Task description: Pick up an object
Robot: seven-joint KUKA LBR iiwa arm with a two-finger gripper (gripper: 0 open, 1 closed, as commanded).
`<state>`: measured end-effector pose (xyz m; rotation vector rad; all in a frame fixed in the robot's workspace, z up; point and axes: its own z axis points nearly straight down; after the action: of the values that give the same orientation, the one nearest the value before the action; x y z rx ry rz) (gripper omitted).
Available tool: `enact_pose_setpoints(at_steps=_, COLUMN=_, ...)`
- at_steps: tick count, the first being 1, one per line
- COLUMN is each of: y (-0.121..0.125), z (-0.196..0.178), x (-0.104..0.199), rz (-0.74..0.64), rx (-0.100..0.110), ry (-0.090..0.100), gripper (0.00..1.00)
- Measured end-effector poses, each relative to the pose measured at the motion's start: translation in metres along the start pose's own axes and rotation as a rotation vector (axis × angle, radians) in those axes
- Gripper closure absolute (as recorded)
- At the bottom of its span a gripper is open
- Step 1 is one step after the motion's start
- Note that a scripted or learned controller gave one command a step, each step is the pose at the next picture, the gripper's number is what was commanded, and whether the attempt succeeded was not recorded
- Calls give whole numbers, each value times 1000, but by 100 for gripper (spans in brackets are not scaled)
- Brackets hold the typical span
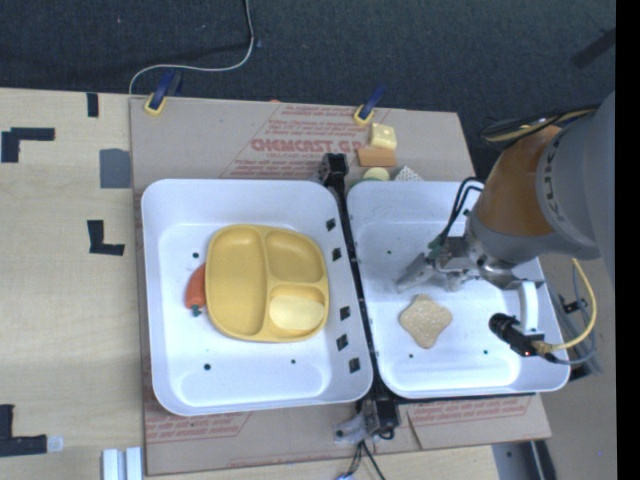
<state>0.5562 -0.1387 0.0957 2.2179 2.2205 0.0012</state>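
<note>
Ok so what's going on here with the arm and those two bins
A grey robot arm reaches in from the right over the right-hand bin. Its pincer hangs low just above a tan, bread-like piece lying on the bin floor, and nothing shows between its fingers. The left bin holds a yellow divided plate with an orange-red item tucked against its left edge. So far nothing has been picked up.

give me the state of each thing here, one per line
gripper: low in the right bin, holding nothing
cracker: flat on the right bin floor, just below the gripper, apart from it
yellow tray: flat in the left bin, right side up
orange item: tucked partly under the tray's left edge
right bin: beside the left bin
</note>
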Motion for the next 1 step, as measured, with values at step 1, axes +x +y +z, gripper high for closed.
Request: enact_pose_setpoints(at_steps=1, y=-46, z=10, x=13, rz=1, rx=-2, ry=-1, gripper=0)
